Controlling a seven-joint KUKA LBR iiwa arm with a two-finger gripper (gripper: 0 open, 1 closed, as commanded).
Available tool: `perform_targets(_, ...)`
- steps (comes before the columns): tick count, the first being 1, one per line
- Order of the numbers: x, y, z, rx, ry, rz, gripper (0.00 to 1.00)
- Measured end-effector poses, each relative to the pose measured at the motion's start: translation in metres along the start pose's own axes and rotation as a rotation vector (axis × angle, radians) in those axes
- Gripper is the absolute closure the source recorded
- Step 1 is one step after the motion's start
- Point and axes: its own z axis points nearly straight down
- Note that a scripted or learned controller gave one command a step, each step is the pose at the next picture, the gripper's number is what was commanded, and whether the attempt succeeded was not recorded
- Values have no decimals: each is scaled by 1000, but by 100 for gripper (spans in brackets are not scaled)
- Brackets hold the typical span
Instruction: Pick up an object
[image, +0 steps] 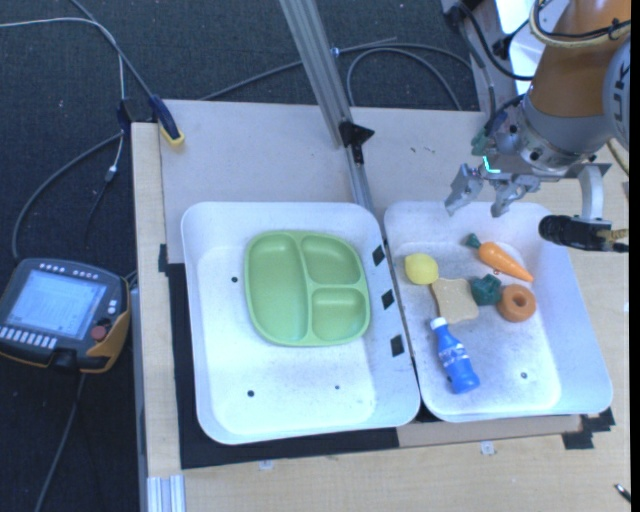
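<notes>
Camera view: orange carrot (505, 262) with green top, lying flat.

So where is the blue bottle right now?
The blue bottle lies in the right bin, toward its front left, just below the bread slice and left of the donut.

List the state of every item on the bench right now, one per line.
end effector: open, holding nothing, above the far edge of the right bin
carrot: lying flat in the right bin
lemon: resting in the right bin
blue bottle: lying on its side, cap pointing away from the camera
donut: lying flat
bread slice: lying flat
green divided plate: right side up in the left bin
</notes>
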Motion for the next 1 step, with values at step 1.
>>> perform_targets(1,0,1,-2,-4,-1,-1,0)
